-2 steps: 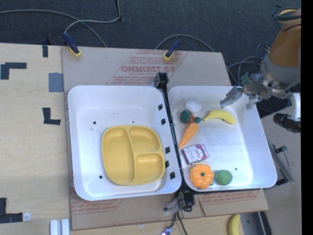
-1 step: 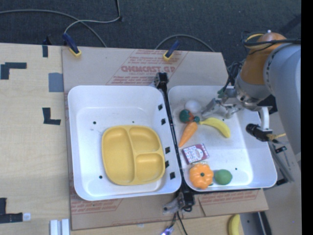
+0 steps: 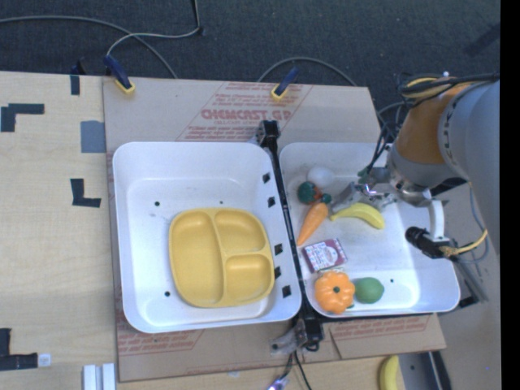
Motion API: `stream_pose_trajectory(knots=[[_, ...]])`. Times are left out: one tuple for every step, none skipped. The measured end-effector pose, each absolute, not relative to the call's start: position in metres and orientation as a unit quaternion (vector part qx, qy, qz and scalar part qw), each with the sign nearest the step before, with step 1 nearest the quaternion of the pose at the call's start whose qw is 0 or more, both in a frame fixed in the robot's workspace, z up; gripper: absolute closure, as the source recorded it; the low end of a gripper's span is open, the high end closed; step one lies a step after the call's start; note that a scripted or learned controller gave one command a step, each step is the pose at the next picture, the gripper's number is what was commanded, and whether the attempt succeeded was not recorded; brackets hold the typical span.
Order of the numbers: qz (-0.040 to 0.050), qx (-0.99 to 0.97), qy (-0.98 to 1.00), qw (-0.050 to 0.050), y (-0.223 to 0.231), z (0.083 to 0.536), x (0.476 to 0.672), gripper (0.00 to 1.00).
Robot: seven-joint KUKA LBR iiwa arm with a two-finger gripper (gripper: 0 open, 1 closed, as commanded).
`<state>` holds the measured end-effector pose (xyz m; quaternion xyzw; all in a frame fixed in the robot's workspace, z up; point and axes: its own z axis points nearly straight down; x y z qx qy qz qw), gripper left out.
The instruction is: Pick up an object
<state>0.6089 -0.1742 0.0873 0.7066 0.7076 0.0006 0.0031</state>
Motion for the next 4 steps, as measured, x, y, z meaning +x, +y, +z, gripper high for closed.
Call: stream_pose_trajectory(knots=[[0.0006, 0.707, 0.708, 0.004, -0.175, 0.097, 0.609, 1.0], [0.0005, 0.707, 0.707, 0.004, -0.175, 0.097, 0.609, 0.0], [-0.0003, 0.707, 0.707, 0.001, -0.224, 0.137, 0.648, 0.0], [-0.0003, 0.706, 0.708, -0.001, -0.162, 0.119, 0.668, 0.0]])
